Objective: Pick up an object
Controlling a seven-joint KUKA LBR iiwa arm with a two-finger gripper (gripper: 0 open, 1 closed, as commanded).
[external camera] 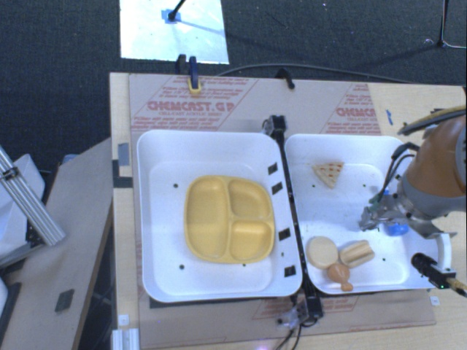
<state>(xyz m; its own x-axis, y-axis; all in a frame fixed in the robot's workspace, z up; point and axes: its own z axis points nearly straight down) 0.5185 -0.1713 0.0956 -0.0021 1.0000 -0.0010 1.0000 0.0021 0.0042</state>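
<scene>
The right bin (365,148) holds a pizza-slice toy (328,173) near its far side. Near its front lie a round tan cookie-like piece (322,251), a bread-roll piece (356,253) and a small orange-brown piece (339,273). A small blue object (396,229) sits at the bin's right side. My gripper (372,217) reaches in from the right and hangs low just left of the blue object, above the bread roll. Nothing shows between its fingers.
The left bin (164,159) holds a yellow divided plate (229,219). A black divider with clips (281,188) runs between the bins. The arm's orange band (441,159) and grey wrist cover the right bin's right edge. Cables lie behind the bins.
</scene>
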